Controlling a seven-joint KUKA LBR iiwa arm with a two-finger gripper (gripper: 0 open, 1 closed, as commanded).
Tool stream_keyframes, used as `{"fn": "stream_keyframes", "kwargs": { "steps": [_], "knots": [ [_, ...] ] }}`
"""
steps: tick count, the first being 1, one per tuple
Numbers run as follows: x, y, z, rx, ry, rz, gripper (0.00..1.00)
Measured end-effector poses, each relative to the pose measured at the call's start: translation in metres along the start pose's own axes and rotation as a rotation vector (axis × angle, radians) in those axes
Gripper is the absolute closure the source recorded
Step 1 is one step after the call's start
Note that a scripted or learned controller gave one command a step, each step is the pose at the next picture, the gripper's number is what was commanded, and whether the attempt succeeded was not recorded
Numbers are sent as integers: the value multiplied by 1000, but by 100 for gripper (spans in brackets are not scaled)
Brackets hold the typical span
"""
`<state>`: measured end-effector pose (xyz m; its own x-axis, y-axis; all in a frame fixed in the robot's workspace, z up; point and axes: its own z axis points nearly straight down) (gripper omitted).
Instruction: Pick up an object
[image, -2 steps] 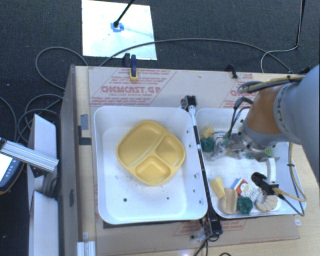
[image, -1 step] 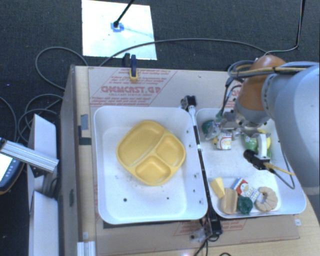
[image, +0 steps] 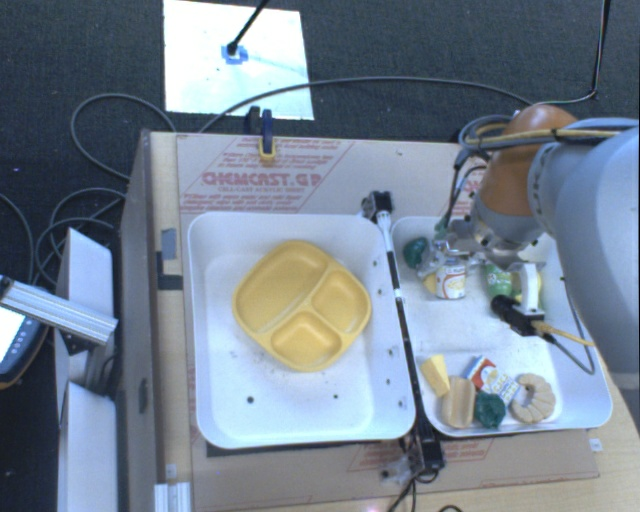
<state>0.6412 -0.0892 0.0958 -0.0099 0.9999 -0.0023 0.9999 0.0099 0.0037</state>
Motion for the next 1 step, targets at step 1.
{"fn": "stream_keyframes", "kwargs": {
  "steps": [1],
  "knots": [
    [51, -32, -123, -2, 2, 5, 100]
  ]
}}
